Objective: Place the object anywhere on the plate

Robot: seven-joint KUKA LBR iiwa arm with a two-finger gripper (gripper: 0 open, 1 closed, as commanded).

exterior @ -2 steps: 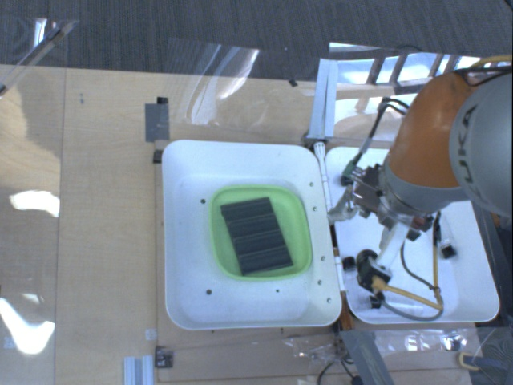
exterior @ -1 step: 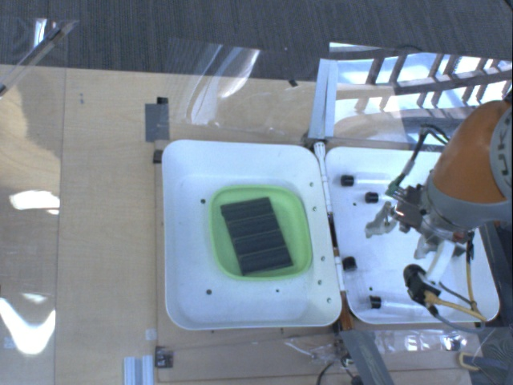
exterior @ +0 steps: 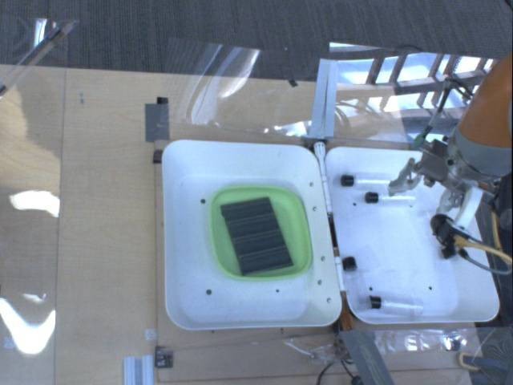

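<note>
Camera view, catalogue of what is lying on the wooden surface [exterior: 96, 215]:

Left bin [exterior: 184, 295]: white and shallow, sitting just beside the right bin [exterior: 481, 303], the two touching along their inner edges. A square light-green plate [exterior: 298, 231] with rounded corners is resting at its middle.

Object [exterior: 256, 236]: a dark grey ribbed rectangular block, lying flat on the green plate and turned slightly askew to the plate's sides. It is sitting wholly inside the plate's rim, well apart from the arm.

Right bin, contents: three clear syringes with black caps. One syringe [exterior: 359, 181] is lying near the top left corner, a second syringe [exterior: 389, 198] is lying just below it, and a third syringe [exterior: 397, 302] is lying near the bottom edge. A small black item [exterior: 349, 263] is sitting by the left wall.

Arm: grey with an orange band [exterior: 489, 115], reaching in over the right bin's upper right part. The gripper [exterior: 402, 181] is hanging above the upper syringes; I cannot tell from here how it is set. Black and yellow cables [exterior: 469, 247] are trailing below the wrist.
</note>
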